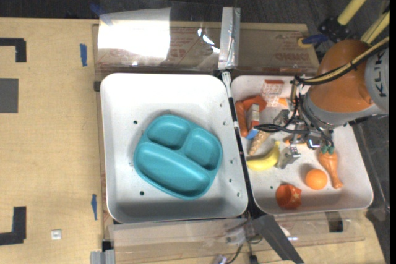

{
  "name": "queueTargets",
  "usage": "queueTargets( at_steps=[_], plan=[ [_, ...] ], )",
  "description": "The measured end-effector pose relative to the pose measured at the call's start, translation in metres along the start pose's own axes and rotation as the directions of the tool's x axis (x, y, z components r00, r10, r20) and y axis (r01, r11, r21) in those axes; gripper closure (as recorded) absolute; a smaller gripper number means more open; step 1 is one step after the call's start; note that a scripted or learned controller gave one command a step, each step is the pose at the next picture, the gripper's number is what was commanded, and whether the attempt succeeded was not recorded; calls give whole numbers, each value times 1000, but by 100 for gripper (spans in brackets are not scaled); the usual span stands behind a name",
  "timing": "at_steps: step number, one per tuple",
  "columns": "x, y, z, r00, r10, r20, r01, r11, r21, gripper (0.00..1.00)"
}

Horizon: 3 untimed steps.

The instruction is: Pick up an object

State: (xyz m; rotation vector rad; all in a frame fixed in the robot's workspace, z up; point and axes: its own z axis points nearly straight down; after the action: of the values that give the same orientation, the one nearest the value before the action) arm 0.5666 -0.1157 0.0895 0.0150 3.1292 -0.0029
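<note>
One claw (296, 144) low in rt bin (359, 191), grip state can't tell, banana (263, 161) just left, orange (316, 179) below-right, carrot (331, 165) right.

Teal divided plate (178, 155) lying in left white bin (117, 96); wooden bench (43, 133) beneath.

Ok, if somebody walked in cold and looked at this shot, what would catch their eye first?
Probably the teal divided plate, alone in the left bin. Next, the orange band of the arm over the right bin, its pincer low among a clutter of toy food: a banana, an orange, a carrot and a tomato.
</note>
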Motion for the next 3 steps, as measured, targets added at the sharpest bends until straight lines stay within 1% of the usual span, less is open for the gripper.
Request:
queueTargets(
  at_steps=[1,2,3],
  plan=[
    [7,24,-1,998,61,1,-61,998,0,0],
    [3,18,-15,998,65,18,-65,998,8,100],
    [-94,-1,-138,997,-73,7,73,997,0,100]
  ],
)
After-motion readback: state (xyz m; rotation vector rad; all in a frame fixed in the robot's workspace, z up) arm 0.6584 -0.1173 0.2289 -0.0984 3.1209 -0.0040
